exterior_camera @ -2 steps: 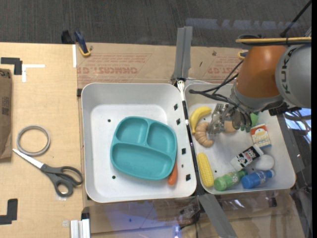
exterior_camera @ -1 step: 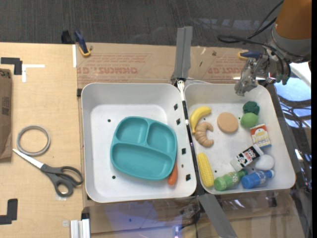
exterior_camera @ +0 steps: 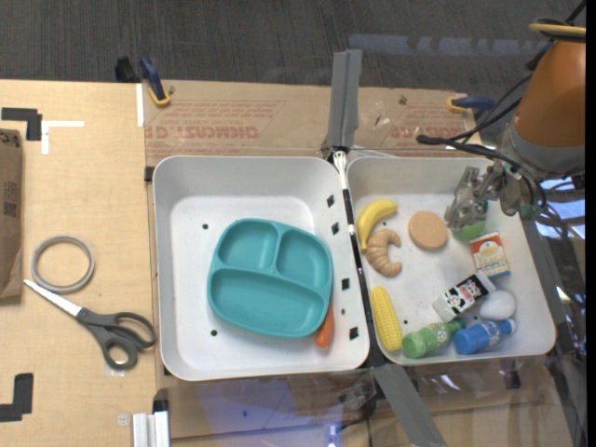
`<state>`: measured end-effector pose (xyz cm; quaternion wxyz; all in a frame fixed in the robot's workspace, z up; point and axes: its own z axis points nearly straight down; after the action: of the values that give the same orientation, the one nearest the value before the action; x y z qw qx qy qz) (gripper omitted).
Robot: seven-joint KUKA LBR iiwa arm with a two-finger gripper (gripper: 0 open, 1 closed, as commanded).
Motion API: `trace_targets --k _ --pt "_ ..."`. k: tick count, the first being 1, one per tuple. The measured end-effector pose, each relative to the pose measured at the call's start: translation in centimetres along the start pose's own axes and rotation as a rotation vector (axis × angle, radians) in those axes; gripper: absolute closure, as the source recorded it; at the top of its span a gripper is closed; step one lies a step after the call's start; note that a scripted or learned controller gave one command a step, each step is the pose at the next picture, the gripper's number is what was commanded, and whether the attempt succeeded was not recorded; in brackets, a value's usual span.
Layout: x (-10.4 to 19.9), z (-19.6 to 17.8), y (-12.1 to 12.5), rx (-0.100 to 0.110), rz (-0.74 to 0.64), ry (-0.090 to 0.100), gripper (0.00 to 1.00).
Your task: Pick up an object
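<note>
1. Two white bins are sitting side by side: the left bin (exterior_camera: 177,250) and the right bin (exterior_camera: 531,338).
2. The gripper (exterior_camera: 468,205) is hanging over the right bin's far corner; whether it is clenched or released cannot be told.
3. A green object (exterior_camera: 470,230) is lying directly beneath it.
4. Just beside it are one cookie (exterior_camera: 428,230) and one small carton (exterior_camera: 490,253); farther off are one banana (exterior_camera: 374,217), one croissant (exterior_camera: 385,252), one corn cob (exterior_camera: 386,318) and two bottles.
5. Well away, the left bin is holding one teal divided plate (exterior_camera: 270,278) and one carrot (exterior_camera: 324,329).

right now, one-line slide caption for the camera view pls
Gripper poised over a green item in the toy-filled right bin; teal tray in the left bin.
</note>
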<state>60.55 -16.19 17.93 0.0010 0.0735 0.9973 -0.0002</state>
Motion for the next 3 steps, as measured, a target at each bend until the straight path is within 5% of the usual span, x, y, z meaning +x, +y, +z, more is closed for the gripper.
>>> trace_targets --k 1,2,3 --pt "-1.7 -5.2 4.3 -0.001 0.081 -0.003 1.00" --pt "-1.7 -5.2 4.3 -0.001 0.080 -0.003 0.00" --pt "-0.1 8.6 4.0 -0.001 -0.095 -0.003 0.00"
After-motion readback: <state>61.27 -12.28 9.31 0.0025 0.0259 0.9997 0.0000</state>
